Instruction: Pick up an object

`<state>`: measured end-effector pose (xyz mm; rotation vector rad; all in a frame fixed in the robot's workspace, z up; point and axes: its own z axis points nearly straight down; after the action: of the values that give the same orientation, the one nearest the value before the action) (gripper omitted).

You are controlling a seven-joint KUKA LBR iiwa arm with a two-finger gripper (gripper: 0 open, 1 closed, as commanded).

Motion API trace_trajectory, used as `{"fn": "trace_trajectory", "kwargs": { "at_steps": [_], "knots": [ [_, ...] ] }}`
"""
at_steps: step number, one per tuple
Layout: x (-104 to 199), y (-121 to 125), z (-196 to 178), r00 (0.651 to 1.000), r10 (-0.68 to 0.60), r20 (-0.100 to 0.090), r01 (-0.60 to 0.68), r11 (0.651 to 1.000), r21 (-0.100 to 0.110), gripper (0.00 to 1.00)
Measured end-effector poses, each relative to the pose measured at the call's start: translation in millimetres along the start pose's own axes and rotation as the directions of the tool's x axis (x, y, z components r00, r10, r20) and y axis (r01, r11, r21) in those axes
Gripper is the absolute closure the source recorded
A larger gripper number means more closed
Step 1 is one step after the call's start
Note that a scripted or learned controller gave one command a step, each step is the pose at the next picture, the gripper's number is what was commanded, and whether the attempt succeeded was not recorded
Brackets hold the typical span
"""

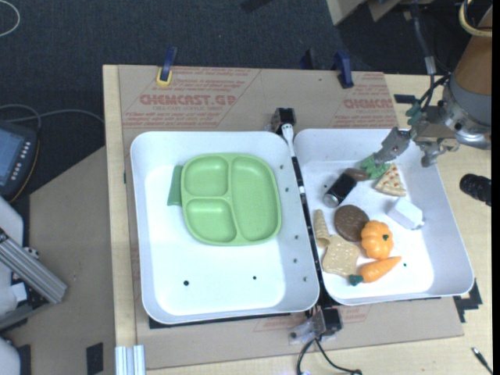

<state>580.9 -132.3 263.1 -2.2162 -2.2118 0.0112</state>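
Observation:
The right bin (445, 233) holds several small objects: a black cylinder (341, 187), a green leafy piece (369, 165), a triangular pizza slice (390, 180), a white block (407, 213), a brown round cookie (351, 221), an orange pumpkin (376, 238), a carrot (380, 269), a tan cracker (339, 257) and a ridged beige stick (321, 226). My gripper (409, 151) hangs over the bin's far side, just above the pizza slice and the green piece. Its fingers are spread open with nothing between them.
The left bin (156, 233) carries a green divided plate (230, 198). A raised rim (298, 186) separates the two bins. Blue and yellow clamps sit at the board's far edge. The grey arm comes in from the upper right.

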Motion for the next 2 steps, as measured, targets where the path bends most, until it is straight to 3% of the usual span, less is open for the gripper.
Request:
{"fn": "trace_trajectory", "kwargs": {
  "at_steps": [1,2],
  "knots": [
    [0.1,2.0,-6.3,1.0,-0.002,0.002,0.002,1.0,-0.012,0.0],
    [9.1,2.1,41.2,1.0,-0.002,0.001,0.002,1.0,-0.006,0.0]
  ]
}}
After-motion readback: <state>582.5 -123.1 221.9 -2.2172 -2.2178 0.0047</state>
